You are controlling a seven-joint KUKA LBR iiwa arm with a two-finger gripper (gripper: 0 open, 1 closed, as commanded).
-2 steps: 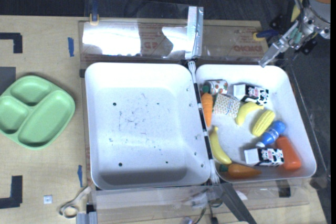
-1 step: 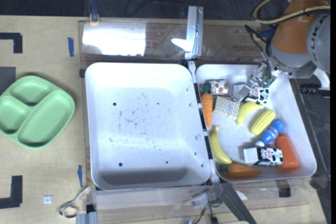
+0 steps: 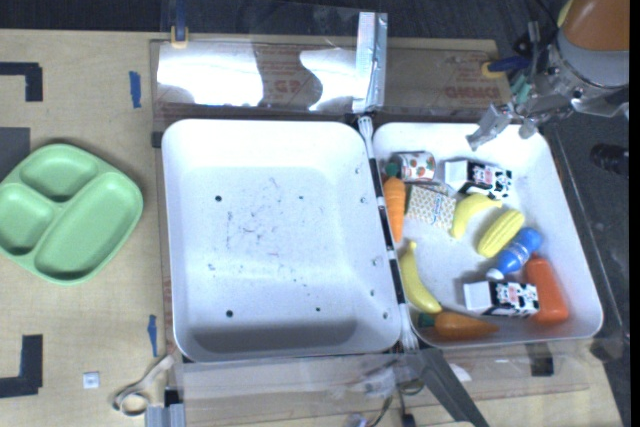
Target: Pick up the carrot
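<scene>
Right bin (image 3: 575,215) clutter hems the carrot (image 3: 395,207) well below the jaws (opening indiscernible), so neighbours may foul the grasp.

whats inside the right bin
In the right bin: a carrot by its left wall, a banana, a corn cob, a blue bottle, small cartons and a second carrot at the front. Whatever lies under them is covered.
</scene>
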